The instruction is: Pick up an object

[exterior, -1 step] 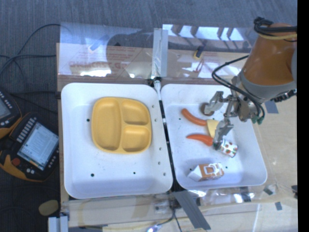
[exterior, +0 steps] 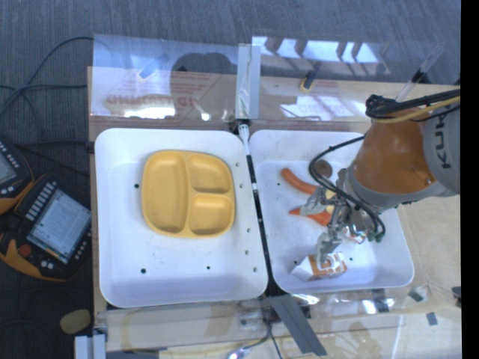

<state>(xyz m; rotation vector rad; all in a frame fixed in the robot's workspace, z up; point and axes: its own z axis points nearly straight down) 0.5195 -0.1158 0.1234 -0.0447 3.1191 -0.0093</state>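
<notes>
My gripper (exterior: 327, 254) reaches down into the right bin (exterior: 278, 234), just over a small white and orange packet (exterior: 326, 268) near the bin's front edge. Its tips sit at or on the packet's top; contact is unclear. An orange carrot-like piece (exterior: 299, 180) lies at the bin's back left. A second orange piece (exterior: 310, 214) lies in the middle, partly under the wrist. The arm's orange band (exterior: 393, 155) hangs over the bin's right side and hides what lies beneath it.
The left bin (exterior: 120, 275) holds a yellow divided tray (exterior: 188, 193) with three compartments. Clear plastic panels (exterior: 187, 81) stand behind both bins. A teach pendant (exterior: 45, 223) and cables lie on the floor to the left.
</notes>
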